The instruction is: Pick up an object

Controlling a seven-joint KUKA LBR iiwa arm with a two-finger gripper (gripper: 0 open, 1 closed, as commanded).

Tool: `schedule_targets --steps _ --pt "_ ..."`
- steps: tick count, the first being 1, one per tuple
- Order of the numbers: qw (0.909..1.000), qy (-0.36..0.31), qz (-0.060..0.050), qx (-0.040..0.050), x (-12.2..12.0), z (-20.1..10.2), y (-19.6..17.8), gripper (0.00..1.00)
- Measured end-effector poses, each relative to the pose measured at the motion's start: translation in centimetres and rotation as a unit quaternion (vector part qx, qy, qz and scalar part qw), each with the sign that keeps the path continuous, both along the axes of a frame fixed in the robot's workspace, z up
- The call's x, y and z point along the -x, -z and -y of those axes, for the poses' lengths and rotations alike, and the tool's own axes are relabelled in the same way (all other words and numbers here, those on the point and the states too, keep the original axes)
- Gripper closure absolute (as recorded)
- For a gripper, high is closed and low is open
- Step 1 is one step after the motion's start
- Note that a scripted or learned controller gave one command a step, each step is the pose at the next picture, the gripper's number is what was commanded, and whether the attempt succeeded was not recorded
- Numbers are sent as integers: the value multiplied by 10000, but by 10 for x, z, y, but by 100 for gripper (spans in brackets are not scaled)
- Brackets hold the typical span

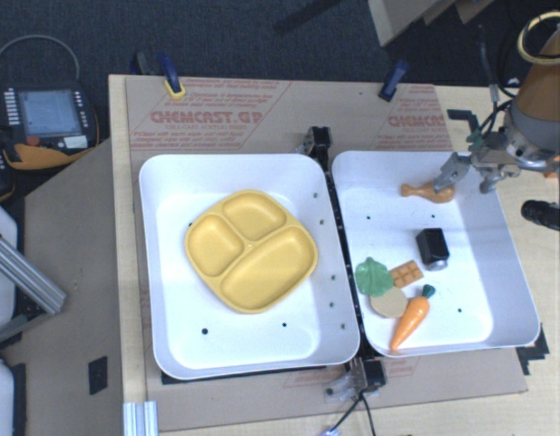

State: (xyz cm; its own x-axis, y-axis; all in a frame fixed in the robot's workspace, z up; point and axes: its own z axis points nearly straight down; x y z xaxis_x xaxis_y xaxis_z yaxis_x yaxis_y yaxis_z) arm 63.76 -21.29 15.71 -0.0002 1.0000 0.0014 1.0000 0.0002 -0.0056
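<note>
Gripper (470,173) was held spread over the right bin (497,243).
A toy drumstick (428,190) was seen at its nine o'clock, ungrasped; nothing was clasped.

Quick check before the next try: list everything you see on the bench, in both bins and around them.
Divided plate: one, yellow, middle of left bin.
Drumstick toy: one, tan-brown, far part of right bin, by the gripper.
Small block: one, black, centre of right bin.
Leafy toy: one, green, near-left of right bin.
Waffle piece: one, orange-brown, beside the leafy toy.
Round disc: one, beige, under the leafy toy.
Carrot toy: one, orange with green top, near edge.
Clamps: two, blue, far board edge.
Pendant: one, grey-orange, off-bench left.
Gripper: one, grey, over right bin's far edge.
</note>
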Motion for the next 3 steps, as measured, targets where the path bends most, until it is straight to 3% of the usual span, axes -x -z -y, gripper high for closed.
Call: schedule_targets --steps 1,2,3 --pt "10000 -8 5 2 1 -5 43 0" --pt "10000 -10 40 13 0 -5 29 100" --pt "10000 -5 76 26 -3 -2 -36 100"
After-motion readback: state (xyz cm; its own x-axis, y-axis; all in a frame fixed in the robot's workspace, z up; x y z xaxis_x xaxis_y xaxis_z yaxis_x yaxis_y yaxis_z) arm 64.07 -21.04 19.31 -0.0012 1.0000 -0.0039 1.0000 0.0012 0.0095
